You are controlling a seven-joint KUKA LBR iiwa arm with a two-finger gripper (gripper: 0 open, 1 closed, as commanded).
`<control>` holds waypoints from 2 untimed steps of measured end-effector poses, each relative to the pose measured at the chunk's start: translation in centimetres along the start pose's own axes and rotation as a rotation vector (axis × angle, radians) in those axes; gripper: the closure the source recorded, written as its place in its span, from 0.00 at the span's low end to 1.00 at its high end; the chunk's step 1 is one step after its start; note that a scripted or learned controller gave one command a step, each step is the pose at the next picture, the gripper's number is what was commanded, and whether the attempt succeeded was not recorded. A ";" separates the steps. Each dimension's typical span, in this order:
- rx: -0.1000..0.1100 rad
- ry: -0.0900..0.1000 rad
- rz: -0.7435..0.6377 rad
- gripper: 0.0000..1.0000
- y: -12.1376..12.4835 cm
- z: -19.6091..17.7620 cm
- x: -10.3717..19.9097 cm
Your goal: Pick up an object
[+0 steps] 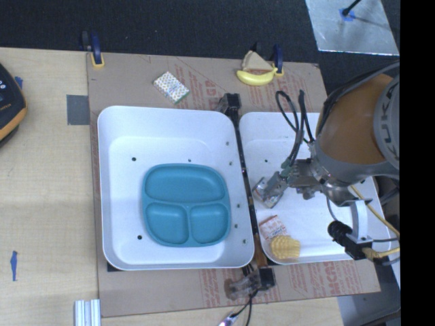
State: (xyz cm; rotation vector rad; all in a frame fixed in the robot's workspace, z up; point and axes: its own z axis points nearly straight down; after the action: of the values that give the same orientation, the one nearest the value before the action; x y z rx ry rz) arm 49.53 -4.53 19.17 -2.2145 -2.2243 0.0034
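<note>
gripper hovers low in right bin, finger state unclear; cardboard-covered wooden bench, dark floor behind.

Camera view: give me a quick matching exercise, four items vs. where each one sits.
Items:
1. blue divided plate
2. banana
3. yellow corn-like item
4. patterned packet

Places:
A. on the cardboard beyond the right bin's far edge
B. near corner of the right bin
C. inside the left bin
D. on the cardboard beyond the left bin's far edge

Pairs: 1-C, 2-A, 3-B, 4-D
</note>
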 end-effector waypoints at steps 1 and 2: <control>-0.001 -0.001 0.002 0.00 6.9 5.2 -9.8; -0.001 0.000 0.000 0.00 14.1 10.0 -12.0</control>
State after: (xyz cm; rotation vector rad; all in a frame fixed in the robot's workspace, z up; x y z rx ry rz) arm 63.70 -16.50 9.16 -2.2147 -2.2253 0.0029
